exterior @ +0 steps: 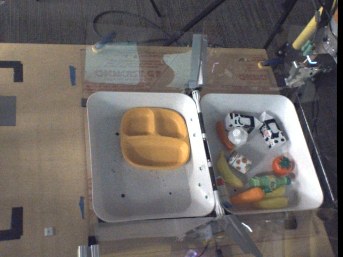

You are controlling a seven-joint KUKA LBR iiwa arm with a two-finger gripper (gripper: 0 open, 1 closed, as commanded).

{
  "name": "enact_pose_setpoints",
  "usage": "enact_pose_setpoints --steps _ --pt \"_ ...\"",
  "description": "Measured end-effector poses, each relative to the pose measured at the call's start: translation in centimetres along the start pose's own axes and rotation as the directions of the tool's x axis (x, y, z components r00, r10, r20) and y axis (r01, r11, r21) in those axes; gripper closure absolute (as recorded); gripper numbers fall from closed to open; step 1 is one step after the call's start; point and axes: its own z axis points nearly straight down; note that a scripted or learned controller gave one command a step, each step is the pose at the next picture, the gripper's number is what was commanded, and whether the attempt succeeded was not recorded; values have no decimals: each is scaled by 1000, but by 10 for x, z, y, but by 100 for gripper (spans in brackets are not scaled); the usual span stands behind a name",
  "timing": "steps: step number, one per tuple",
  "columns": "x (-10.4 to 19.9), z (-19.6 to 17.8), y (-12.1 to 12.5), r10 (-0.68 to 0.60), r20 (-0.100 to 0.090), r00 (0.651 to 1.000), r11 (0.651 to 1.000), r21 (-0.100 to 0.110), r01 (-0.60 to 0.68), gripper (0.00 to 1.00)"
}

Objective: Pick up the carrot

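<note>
1. The shallow white plastic left bin (pixel 102 197) lies farthest from the gripper (pixel 303 68), well off to the gripper's left and nearer the camera. It bears a glossy orange-yellow plastic plate with three compartments (pixel 155 137), likely parked there as a drop spot and no part of this pick.
2. The shallow white right bin (pixel 308 159), with rounded corners, sits below the gripper in the view and holds all the loose toy food, which looks tumbled in rather than arranged.
3. Along its left side lie a slim red-orange toy piece (pixel 224 134) and a smooth curved yellow plastic banana (pixel 229 171).
4. The carrot (pixel 248 195), a tapered orange plastic piece with what seems a green leafy end, lies on its side at the bin's near edge, well apart from the gripper and a little to its left. It touches a second yellow piece (pixel 272 202) just beyond it, which I judge could crowd a grasp.
5. A round orange-red toy tomato (pixel 282 165) and a cow-patterned carton (pixel 272 133) lie closer under the gripper.
6. The gripper hangs outside the bin's far right corner, too blurred to tell whether it is open or closed; nothing can be seen in it.
</note>
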Motion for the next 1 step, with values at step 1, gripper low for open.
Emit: enact_pose_setpoints --steps 1 --pt "2 -125 -50 -56 1 998 998 -2 56 100"
